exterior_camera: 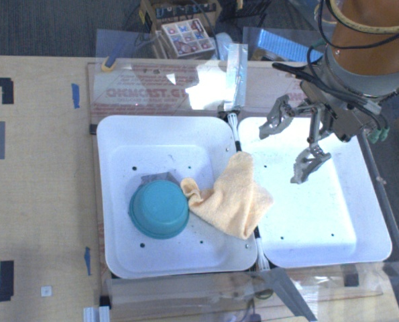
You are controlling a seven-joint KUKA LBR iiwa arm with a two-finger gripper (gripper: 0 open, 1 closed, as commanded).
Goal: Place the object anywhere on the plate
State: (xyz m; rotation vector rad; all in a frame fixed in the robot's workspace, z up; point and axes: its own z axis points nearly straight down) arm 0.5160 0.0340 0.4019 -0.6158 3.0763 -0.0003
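Note:
A yellow cloth [231, 196] lies crumpled across the wall between the two bins, most of it in the left bin. Its left corner touches a teal round plate [159, 208], which sits in the front left of the left bin [119, 146]. My gripper [293, 144] hangs over the back part of the right bin [333, 227], to the right of the cloth and apart from it. It is open, with its fingers spread wide and nothing between them.
A small grey patch [155, 178] lies just behind the plate. A clear plastic panel [165, 89] stands behind the bins. Boxes and clutter sit on the floor beyond. The wooden bench [38, 180] stretches to the left.

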